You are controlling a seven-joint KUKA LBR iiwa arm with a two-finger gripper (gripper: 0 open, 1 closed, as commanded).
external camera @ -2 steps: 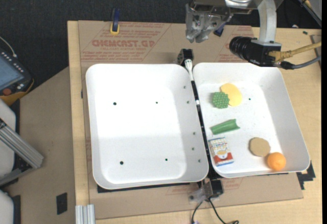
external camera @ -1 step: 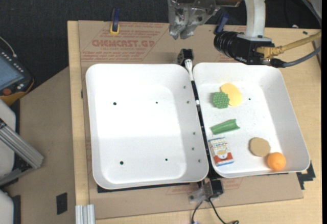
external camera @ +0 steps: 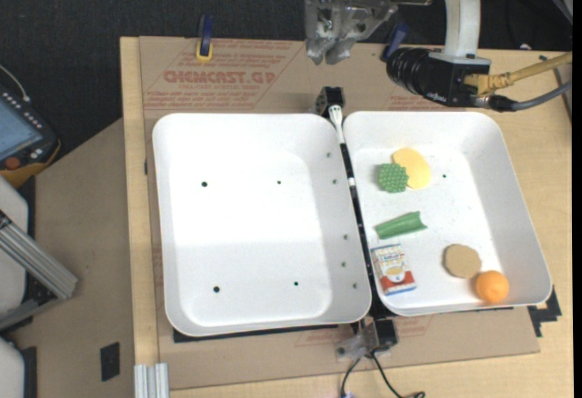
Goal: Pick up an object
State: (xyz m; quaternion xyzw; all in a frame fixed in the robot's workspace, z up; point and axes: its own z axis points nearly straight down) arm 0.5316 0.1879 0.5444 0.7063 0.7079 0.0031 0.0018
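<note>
Two white bins sit side by side on a tabletop point(external camera: 227, 69). The gripper point(external camera: 338, 34) hangs at upper centre of the frame, above the bins' far edge, nothing visibly in it; whether it is open or closed cannot be told. The right bin point(external camera: 509, 196) holds a yellow piece point(external camera: 414, 165), green ball point(external camera: 392, 178), green pod point(external camera: 400, 224), small carton point(external camera: 393, 269), brown disc point(external camera: 461, 260) and orange point(external camera: 492, 286). Judging by this, no pick has begun.

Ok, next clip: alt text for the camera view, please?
The end effector hangs above the far edge of two white bins, holding nothing. The right bin contains a yellow piece, green ball, green strip, small carton, tan disc and orange.
</note>
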